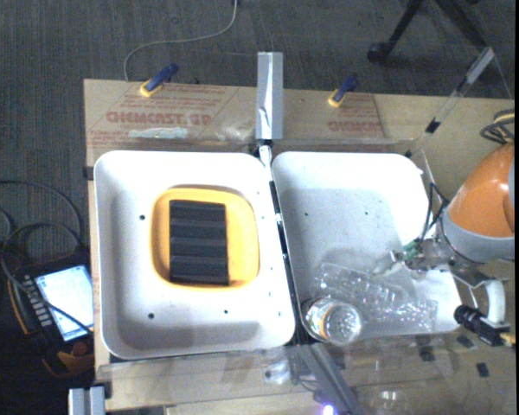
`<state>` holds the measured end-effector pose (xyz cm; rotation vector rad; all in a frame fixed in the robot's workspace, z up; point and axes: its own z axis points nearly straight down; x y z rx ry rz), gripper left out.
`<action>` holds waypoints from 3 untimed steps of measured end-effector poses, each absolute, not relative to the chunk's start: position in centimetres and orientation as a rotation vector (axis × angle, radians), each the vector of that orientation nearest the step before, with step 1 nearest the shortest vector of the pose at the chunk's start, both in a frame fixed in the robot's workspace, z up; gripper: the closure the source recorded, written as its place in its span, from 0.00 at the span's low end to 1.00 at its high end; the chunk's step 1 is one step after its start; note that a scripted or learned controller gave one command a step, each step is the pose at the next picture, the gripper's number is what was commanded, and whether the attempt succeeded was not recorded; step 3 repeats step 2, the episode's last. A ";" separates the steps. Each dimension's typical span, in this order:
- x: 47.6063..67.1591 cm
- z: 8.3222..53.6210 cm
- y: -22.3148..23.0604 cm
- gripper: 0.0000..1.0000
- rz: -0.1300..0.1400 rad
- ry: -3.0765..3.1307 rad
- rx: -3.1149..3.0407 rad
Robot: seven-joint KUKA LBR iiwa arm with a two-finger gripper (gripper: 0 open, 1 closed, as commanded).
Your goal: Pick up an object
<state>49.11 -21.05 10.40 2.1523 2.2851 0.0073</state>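
Observation:
A clear, crumpled plastic bottle (372, 296) lies in the right bin (346, 188), along its near side, with its round mouth end (333, 320) at the bin's front left corner. A yellow pad with a black ridged top (201, 239) rests in the middle of the left bin (121, 188). My gripper (408, 255) reaches in from the right edge, low over the right bin, just above the bottle's right end. The grey wrist (476, 240) and orange band (493, 197) sit behind it.
A metal post (269, 93) stands at the back between the two bins. Two blue-and-yellow clamps (158, 79) hold the board behind them. Cables and a small screen (60, 296) lie on the floor to the left.

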 end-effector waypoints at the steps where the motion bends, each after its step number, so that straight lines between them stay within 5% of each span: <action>1: 49.1 10.4 -21.0 0.00 0.007 2.285 2.152; 2: 51.4 12.1 -21.8 0.00 0.002 2.077 2.369; 3: 51.4 12.1 -21.8 0.00 0.002 2.077 2.369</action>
